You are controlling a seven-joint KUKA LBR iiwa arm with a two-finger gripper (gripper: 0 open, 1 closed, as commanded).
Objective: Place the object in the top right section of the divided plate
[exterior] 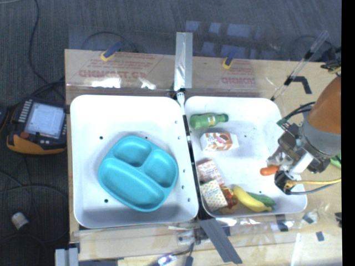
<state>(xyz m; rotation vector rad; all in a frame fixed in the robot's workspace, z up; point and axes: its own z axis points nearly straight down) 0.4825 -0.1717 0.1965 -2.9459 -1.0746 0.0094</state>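
A small orange object (268, 170), rounded and carrot-like, sits at the right side of the right-hand shallow white bin (260, 107), touching or just beside the tip of the tool (280, 169). Its far end is hidden by the tool's body, so its full shape cannot be read, and whether it lies between the fingers or merely next to them cannot be told.

The grey arm with its orange band (327, 112) enters from the right edge and bends down over the bin's right rim, the wrist tilted so the tool points down and to the left. Cables trail from the wrist toward the table's (138, 65) right side. The tool's fingers are too small and cluttered to show whether they stand apart or together.

The turquoise plastic divided plate (138, 172) lies in the left-hand white bin (89, 115), set at a slant, with one long section and two smaller ones; all three sections are bare.

In the right bin with the orange object are a green bottle with a yellow cap (208, 119) lying on its side near the top, a white snack packet (218, 141) below it, two more printed packets (211, 184) along the left wall, and a yellow banana (249, 199) near the bottom rim.
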